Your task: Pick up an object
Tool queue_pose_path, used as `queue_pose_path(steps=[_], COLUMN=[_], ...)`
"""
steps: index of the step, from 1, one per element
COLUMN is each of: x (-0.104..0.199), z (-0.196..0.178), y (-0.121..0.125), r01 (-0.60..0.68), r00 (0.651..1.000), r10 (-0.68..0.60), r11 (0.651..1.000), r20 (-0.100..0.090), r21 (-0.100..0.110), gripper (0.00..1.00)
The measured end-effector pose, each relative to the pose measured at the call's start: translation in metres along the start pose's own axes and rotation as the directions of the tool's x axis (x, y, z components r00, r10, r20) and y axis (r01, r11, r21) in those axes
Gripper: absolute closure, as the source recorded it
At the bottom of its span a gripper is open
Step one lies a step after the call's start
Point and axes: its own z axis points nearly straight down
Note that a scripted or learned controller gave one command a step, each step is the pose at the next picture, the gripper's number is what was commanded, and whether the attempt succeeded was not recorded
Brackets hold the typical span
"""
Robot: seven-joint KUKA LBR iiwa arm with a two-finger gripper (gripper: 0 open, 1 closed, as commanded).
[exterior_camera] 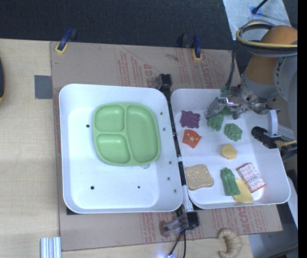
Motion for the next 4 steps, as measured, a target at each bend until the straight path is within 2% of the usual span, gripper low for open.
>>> queue_pose_path(steps=[1,2,3,4], x=[0.000,0.000,-0.020,-0.001], z=[-0.011,-0.011,-0.011,-0.005], y=[0.001,0.000,-0.101,-0.114], r01=[0.003,0.003,-0.003,0.000], r00=[1.000,1.000,1.000,1.000], r10=[-0.003,-0.003,0.003,0.000], r11=[1.000,1.000,1.000,1.000], r20=[0.001,0.001,-0.003,0.010], r21=[-0.001,0.000,0.011,-0.014], gripper=[1.00,0.00,0.00,0.00])
